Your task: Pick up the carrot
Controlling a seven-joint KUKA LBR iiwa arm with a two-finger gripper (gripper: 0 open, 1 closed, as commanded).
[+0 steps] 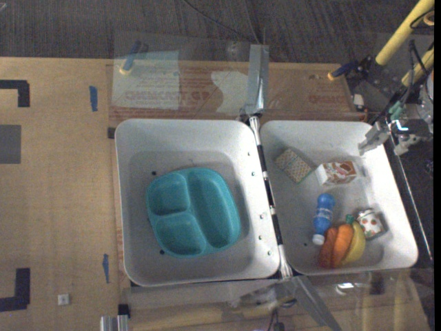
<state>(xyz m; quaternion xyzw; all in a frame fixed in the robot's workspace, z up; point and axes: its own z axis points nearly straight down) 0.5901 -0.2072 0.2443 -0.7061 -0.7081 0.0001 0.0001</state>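
Two white bins side by side on the bench. Left bin holds a teal divided plate, three compartments, sitting near the bin's centre.

Right bin carries the clutter. Carrot lies at about 6 o'clock in this bin, near the front wall – orange, pressed against a yellow banana on its 3 o'clock side, the two touching along their length. A blue bottle with white cap lies just beside the carrot at its 11 o'clock, cap end pointing toward the front wall. A small red-and-white patterned object sits at 1 o'clock of the banana, touching or nearly touching it; cannot tell which. A small carton with red-brown print sits near bin centre. A tan checkered block lies at 10 o'clock in the bin, tilted.

Gripper is at the bin's 2 o'clock edge, over the rim – well apart from the carrot. Its tip is pale and blurred; whether it is spread or closed I cannot tell. Nothing seen held.
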